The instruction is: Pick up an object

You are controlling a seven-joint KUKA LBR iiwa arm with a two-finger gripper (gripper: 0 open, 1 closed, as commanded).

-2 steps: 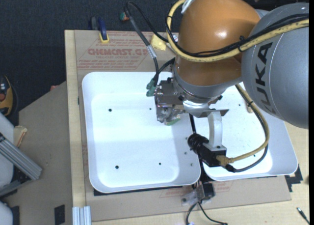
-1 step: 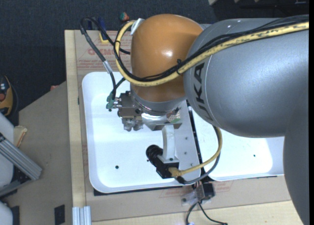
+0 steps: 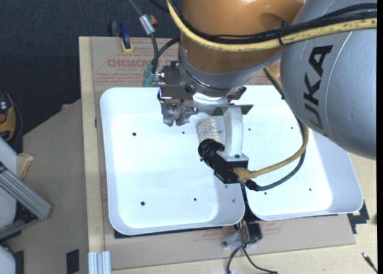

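A small speckled grey-white object (image 3: 207, 128) shows near the right edge of the left bin (image 3: 149, 207), just under the arm's wrist. My gripper (image 3: 177, 110) hangs low over the back of the left bin, its metal body just to the left of the speckled object. The big orange and grey arm covers much of the gripper, and I cannot tell whether the object is touched or held.
The right bin (image 3: 311, 198) lies beside the left one, partly hidden by the arm. A black connector (image 3: 210, 151) with a yellow cable (image 3: 281, 168) hangs over the seam between the bins. Cardboard (image 3: 96, 63) borders the bins.
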